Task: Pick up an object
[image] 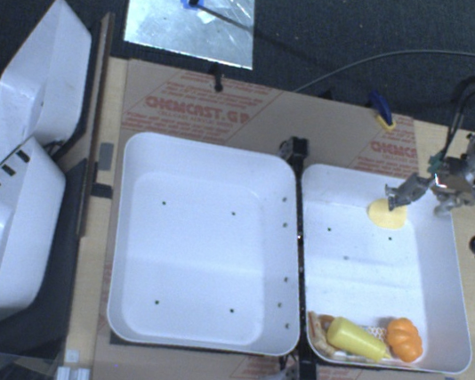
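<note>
Pale yellow, flat and roughly round, the disc (387,215) lies on the floor of the right bin (437,290) toward its far wall, and the gripper (402,192) sits right over its far edge, reaching in from the right; whether the hand is spread or clenched I cannot tell from here, nor whether it touches the disc. Nothing shows between its tips, so I judge the pick not yet made, with the disc directly beneath and just nearer than the hand. Along the near wall, well apart, lie a smooth yellow bottle-like thing (357,338), long axis left to right, and a lumpy orange thing (405,339) beside it.
</note>
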Robot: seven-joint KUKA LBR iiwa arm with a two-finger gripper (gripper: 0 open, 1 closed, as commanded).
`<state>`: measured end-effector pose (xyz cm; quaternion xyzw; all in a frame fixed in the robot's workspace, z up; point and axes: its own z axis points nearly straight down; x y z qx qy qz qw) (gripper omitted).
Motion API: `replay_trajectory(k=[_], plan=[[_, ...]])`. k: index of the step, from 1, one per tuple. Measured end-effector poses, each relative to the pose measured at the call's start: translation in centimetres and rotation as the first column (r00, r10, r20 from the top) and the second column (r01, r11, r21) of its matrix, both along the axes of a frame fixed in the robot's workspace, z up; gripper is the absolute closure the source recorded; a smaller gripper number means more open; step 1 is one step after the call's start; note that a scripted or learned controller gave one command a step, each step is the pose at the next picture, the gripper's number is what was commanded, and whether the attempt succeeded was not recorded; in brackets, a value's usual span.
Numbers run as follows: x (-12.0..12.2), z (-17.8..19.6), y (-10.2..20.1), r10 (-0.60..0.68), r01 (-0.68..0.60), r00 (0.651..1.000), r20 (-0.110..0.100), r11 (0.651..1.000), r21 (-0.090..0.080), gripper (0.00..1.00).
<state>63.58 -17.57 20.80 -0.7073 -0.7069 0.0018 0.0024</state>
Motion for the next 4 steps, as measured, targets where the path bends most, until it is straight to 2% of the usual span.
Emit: replay_trajectory(k=[1,2,3,4], plan=[[0.2,0.4,0.0,0.001,-0.001,1.0,0.007,1.0,-0.001,0.0],[0.0,-3.8,-0.3,0.001,-0.001,1.0,0.004,1.0,-0.001,0.0],[0.1,-9.8,0.5,0.001,-0.001,1.0,0.002,1.0,0.0,0.0],[0.1,-12.5,0.5,0.001,-0.001,1.0,0.006,1.0,-0.001,0.0]])
